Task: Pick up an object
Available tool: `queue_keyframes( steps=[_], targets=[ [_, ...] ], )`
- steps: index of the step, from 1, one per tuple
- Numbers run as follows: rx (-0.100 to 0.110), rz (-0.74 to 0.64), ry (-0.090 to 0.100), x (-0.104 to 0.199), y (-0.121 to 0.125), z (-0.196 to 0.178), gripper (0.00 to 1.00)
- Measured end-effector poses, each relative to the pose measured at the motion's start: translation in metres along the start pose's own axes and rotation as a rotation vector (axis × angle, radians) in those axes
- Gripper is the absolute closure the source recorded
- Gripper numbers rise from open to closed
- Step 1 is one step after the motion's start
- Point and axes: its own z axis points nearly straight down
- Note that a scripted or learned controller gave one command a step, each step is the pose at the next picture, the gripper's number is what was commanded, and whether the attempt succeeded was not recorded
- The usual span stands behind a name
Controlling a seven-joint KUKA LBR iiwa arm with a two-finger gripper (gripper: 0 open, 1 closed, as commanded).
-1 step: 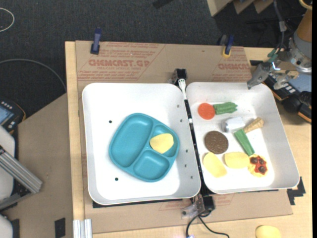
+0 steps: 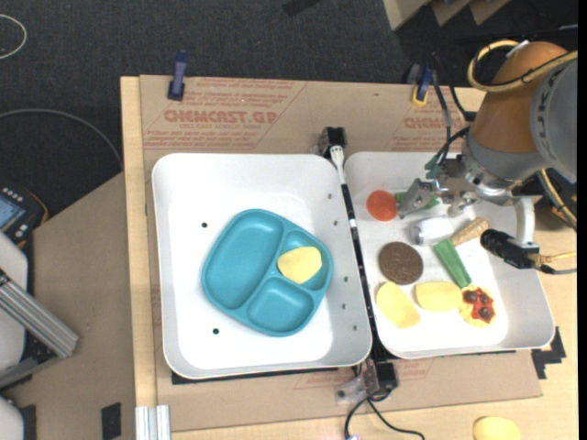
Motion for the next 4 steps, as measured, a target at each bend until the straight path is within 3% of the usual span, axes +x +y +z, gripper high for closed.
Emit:
queue_keyframes(
  steps=[1,2,3,4],
  targets=[
    [-0.006,0.009,-0.004,-0.010,-0.075,0.039,0.00],
    [-0.012,0.006,-0.005,0.035,-0.133,0.039,0.00],
    [-0.018,0.006,-0.006,0.034,-0.130,0.028,1.00],
    [-0.033,0.004,-0.011,0.018,-0.112,-0.176,1.00]
  ],
)
